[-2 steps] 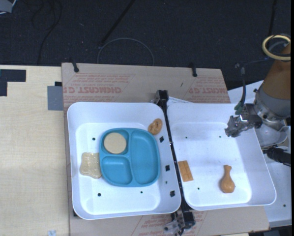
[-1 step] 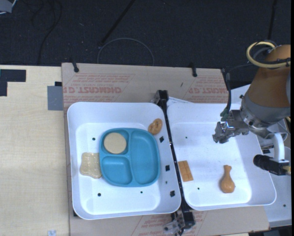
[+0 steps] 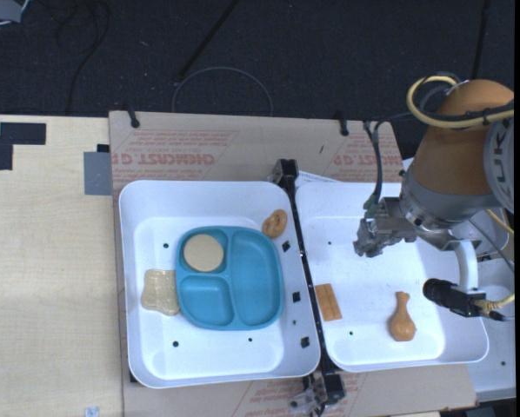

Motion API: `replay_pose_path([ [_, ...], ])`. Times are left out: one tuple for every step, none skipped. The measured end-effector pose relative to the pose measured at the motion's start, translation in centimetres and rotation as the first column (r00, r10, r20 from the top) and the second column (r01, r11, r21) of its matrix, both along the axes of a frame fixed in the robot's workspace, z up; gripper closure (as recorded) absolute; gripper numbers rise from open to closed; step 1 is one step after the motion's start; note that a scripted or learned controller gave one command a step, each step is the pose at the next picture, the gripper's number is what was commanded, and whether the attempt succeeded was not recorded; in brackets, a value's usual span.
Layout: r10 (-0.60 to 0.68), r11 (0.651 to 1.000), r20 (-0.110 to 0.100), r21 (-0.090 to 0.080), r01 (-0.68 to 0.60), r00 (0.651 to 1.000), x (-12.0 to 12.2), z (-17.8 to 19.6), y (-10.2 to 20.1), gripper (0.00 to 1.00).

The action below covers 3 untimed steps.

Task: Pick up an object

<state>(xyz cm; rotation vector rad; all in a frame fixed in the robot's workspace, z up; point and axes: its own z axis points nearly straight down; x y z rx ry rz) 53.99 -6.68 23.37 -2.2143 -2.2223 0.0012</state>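
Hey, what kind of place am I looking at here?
Probably a robotics lab test bench. A robot arm with a gripper reaches over two white bins holding toy food and a blue divided tray; cables trail across dark floor behind.

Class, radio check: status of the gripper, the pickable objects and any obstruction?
Gripper over right bin, nothing seen held. Drumstick, cracker lie apart, unobstructed.
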Motion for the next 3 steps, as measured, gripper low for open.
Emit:
replay_pose_path([
  [-0.002,1.000,-0.001,-0.001,0.002,1.000,-1.0,0.0,4.1,1.00],
  [0.001,1.000,-0.001,0.000,-0.001,1.000,-1.9,0.8,9.4,1.00],
  [0.001,1.000,-0.001,-0.002,-0.001,1.000,-1.6,0.4,14.5,1.00],
])
